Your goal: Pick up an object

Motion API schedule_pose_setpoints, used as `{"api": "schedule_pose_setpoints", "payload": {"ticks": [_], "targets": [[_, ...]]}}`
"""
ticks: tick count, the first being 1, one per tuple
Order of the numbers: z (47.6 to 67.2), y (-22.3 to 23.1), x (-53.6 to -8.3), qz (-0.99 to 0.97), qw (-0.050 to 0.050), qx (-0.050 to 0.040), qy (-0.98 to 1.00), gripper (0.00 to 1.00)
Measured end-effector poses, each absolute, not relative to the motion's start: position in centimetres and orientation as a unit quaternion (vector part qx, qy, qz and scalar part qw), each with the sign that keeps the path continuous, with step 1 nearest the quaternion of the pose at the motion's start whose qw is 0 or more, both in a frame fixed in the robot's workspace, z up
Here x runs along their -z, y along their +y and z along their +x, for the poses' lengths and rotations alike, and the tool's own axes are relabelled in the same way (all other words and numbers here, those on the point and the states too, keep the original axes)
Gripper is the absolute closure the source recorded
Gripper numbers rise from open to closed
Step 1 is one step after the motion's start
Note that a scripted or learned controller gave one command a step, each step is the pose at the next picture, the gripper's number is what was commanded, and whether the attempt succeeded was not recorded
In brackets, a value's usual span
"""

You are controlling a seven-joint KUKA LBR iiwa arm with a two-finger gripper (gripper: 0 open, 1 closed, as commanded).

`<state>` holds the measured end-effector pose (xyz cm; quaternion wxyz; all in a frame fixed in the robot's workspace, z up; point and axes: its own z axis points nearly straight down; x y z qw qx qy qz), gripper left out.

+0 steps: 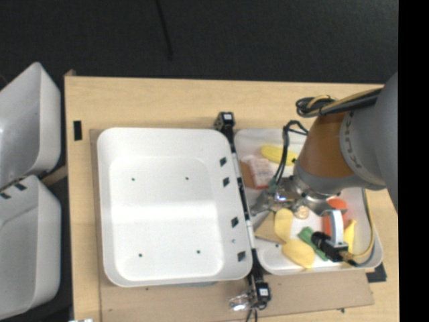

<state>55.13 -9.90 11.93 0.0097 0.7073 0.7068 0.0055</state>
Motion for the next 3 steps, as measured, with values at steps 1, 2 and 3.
{"api": "schedule_pose_setpoints", "payload": {"ticks": [1, 2, 3], "targets": [[55.2, -9.9, -12.7, 0.71, 0.009, -0.006, 0.704, 1.0], [55.2, -9.9, -12.6, 0.71, 0.009, -0.0062, 0.704, 0.0], [61.6, -10.7, -11.5, 0.707, 0.01, -0.0065, 0.707, 0.0]]}}
